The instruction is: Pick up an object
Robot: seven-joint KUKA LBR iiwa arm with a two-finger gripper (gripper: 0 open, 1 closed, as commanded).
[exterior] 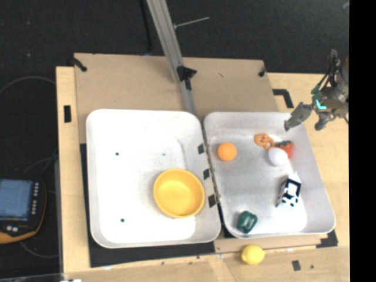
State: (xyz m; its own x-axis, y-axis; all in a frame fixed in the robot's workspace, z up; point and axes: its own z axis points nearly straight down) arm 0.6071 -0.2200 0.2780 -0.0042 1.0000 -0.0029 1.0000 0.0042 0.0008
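Observation:
My gripper (309, 120) hangs at the right bin's (258, 122) far right corner with its two fingers spread open and nothing between them. In that bin lie an orange ball (227, 151), a small orange pretzel-like piece (264, 139), a white egg-shaped object (277, 156) with a red piece (286, 148) behind it, a black-and-white toy (289, 193) and a dark green block (247, 221). The egg and the pretzel piece are the things nearest the gripper, below and left of it. A yellow bowl (178, 192) sits in the left bin (117, 134).
A yellow lemon-like object (252, 254) lies on the bench outside the right bin's near edge. A grey metal bar (167, 40) slants up from between the bins. A handheld pendant (17, 207) lies off the bench at far left.

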